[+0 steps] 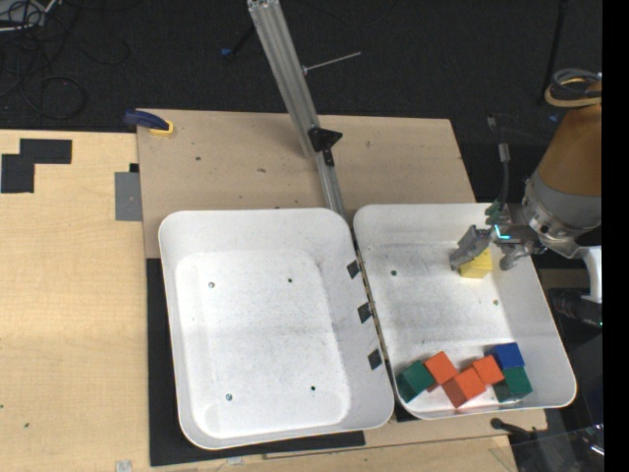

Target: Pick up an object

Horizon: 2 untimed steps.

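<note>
Straddling one yellow block (pixel 477 265), jaws (pixel 487 254) spread, two bins (pixel 257 226), six blocks (pixel 467 376) clustered

The arm reaches in from the right — orange band above the wrist — its hand (pixel 488 254) low, fingers spread apart and pointing left.

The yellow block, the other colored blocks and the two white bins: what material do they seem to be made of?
The yellow block, under the pincer: probably painted wood or foam, judging by its flat matte color; I cannot tell which.
The orange, green and blue blocks: they look the same, with solid matte colors and sharp edges.
The white bins: likely molded plastic, with rounded corners, a faint speckle and a slight sheen.
</note>
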Available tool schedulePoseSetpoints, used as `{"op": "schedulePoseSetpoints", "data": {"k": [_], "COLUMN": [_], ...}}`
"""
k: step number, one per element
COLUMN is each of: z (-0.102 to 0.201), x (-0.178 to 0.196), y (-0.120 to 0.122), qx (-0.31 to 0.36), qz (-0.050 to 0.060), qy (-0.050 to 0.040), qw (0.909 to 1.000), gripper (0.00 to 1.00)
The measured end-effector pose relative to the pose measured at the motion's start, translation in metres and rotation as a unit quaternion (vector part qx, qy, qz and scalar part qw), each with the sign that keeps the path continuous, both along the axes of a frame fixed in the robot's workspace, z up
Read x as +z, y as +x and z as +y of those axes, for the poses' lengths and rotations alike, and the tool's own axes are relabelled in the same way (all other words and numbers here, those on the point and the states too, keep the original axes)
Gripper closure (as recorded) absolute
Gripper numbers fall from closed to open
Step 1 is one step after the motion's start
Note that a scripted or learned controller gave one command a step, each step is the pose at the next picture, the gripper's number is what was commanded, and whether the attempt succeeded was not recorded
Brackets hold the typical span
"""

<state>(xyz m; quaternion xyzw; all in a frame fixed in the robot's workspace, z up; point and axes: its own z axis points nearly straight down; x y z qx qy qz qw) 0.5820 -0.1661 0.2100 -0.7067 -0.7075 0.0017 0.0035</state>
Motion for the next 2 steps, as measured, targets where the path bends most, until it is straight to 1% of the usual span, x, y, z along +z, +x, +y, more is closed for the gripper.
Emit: {"op": "schedulePoseSetpoints", "data": {"k": [1, 2], "z": [0.000, 0.007], "x": [0.002, -0.045], "y": [0.001, 0.003], "qx": [0.000, 0.000], "qz": [-0.002, 0.000], "qy": [-0.0004, -0.0002], "qw": [1.0000, 1.0000], "gripper": [0.00, 0.00]}}
